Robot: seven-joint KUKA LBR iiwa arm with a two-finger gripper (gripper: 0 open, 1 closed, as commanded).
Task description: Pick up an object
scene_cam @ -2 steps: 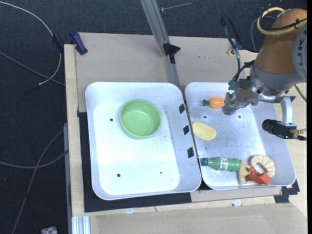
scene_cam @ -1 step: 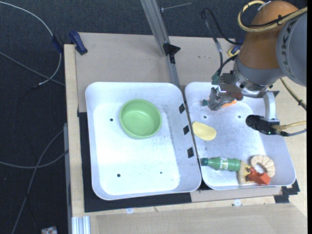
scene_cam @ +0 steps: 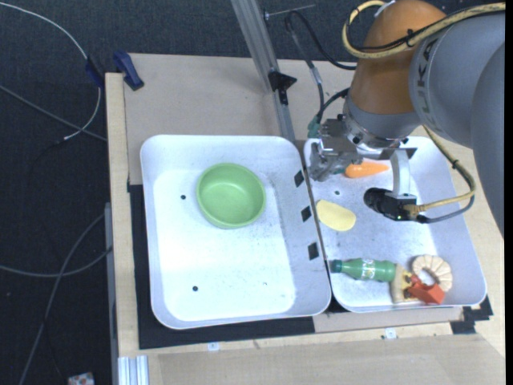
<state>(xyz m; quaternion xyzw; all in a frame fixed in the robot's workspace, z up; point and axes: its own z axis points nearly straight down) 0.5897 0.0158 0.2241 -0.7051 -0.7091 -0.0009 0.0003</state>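
Both white bins (scene_cam: 172, 295) look like smooth, slightly glossy plastic; the green bowl (scene_cam: 231, 195) is matt plastic, the bench (scene_cam: 240, 363) pale bare wood, the arm's orange band (scene_cam: 393, 50) shiny

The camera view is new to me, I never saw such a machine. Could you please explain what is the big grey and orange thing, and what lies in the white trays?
The big grey and orange thing is a robot arm, reaching in from the right. One camera above the bench looks down at a slant. At the arm's end is a gripper, low over the right bin, beside an orange carrot-like piece. I cannot tell if it holds anything. That bin also has a yellow piece, a green bottle and a small pile of toys. The left bin holds a green bowl.
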